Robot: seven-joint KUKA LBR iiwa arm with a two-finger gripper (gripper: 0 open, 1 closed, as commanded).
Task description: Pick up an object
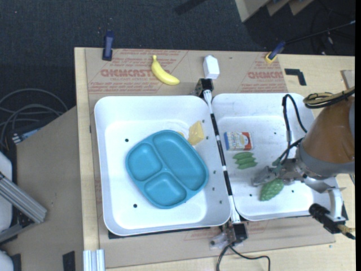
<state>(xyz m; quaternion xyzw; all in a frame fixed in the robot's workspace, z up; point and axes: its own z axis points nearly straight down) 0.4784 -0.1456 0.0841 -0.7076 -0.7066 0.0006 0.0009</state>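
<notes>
In the right bin, my gripper hangs low over the front part, the arm coming in from the right. A bumpy green bunch of grapes lies right under and in front of the gripper, touching or nearly touching it. Just to the left and a little farther back lie green pea pods. Behind them sits a small white packet with red and green print. In the left bin rests a blue divided plate, with a pale yellow cheese wedge at its back right edge.
A banana and a small white block lie on the bench behind the bins. The ridge between the bins runs front to back. A black cable loops over the right bin's far right side.
</notes>
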